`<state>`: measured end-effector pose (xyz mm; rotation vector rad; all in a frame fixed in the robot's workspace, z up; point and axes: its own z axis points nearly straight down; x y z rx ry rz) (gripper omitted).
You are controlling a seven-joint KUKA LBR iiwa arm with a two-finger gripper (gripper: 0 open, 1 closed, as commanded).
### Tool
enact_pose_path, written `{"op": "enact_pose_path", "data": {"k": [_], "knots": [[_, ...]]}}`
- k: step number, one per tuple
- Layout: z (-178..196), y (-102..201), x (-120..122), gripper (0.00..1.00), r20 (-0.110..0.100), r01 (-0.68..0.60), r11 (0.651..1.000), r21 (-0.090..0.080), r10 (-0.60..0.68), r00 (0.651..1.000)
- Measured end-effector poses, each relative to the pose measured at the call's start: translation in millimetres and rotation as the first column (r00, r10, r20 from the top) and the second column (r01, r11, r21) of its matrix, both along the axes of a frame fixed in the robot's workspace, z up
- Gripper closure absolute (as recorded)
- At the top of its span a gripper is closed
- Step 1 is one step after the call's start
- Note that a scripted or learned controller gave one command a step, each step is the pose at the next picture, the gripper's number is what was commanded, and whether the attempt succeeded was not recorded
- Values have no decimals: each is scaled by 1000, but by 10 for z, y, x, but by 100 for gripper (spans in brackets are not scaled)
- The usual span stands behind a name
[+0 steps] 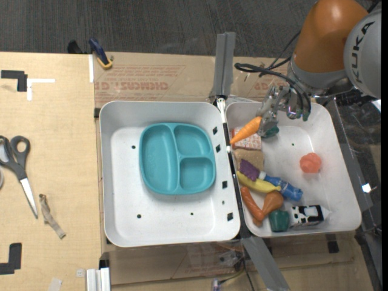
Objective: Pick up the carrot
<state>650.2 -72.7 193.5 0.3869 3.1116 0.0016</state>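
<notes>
Orange and tapered, the carrot (246, 130) sits at the far left of the right bin (339, 162), thick end toward the gripper (269, 126), pointed tip toward the bin's left wall. The gripper is at the carrot's thick end; whether its fingers are spread or pinching the carrot cannot be told from this view. Judged status: the approach is complete, a grasp is possible but unconfirmed, and the lift remains. The carrot appears to rest across a pink-and-tan block (250, 145), slightly tilted. Nearer lie a yellow banana (257, 183), a blue piece (288, 188), a second orange vegetable (262, 204), a green item (279, 220) and a black-and-white toy (308, 214). A red ball (310, 163) sits right. The left bin (115, 223) holds a teal divided plate (177, 159)
</notes>
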Motion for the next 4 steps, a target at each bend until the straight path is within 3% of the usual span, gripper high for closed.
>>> {"op": "enact_pose_path", "data": {"k": [1, 2, 3, 4], "knots": [[-9, -5, -4, 0, -2, 0, 1000, -1, 0, 1000], [-688, -193, -519, 0, -6, 103, 995, 0, -103, 995], [-925, -240, -441, 0, 9, -188, 982, -6, 188, 982], [-923, -266, -450, 0, 12, -249, 969, -8, 249, 968]]}}
